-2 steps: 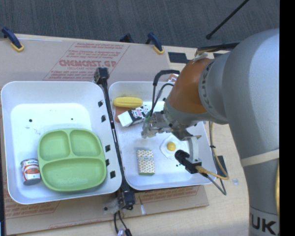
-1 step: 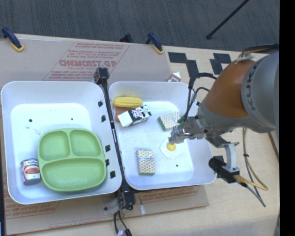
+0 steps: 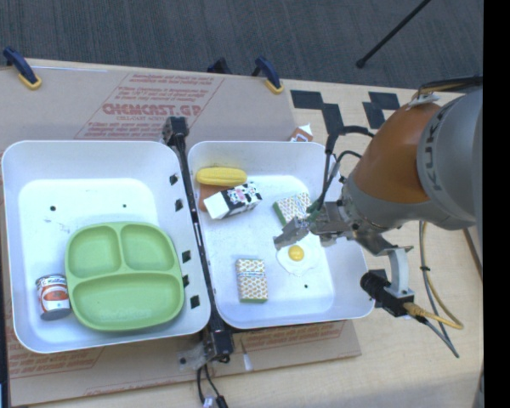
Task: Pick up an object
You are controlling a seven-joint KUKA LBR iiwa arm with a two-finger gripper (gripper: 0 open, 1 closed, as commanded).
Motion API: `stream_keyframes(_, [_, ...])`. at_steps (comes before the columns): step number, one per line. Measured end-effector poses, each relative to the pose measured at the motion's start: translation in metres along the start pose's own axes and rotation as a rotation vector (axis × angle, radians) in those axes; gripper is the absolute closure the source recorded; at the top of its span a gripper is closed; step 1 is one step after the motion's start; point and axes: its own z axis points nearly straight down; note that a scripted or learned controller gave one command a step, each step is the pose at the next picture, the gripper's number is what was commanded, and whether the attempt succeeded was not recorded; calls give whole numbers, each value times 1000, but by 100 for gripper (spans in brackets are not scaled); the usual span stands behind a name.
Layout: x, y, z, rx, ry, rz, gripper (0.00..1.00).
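Starting at the left bin, a small can sits hard against its left wall beside a green divided plate, with bare white floor above them. Across the divider, the right bin holds a banana, a black-and-white carton, a patterned box and a fried egg toy, loosely spaced. Just above the egg hangs the claw; I cannot tell how far apart it stands. Red print on the cardboard reads "CHEMCAST".
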Motion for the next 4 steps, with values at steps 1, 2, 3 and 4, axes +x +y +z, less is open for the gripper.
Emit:
stream_keyframes(1, [-22,52,90,0,-1,-3,0])
stream_keyframes(2, [-22,52,80,1,-1,-7,100])
stream_keyframes(3, [-22,52,80,2,-1,-7,0])
stream_keyframes(4, [-48,122,89,-1,0,-2,0])
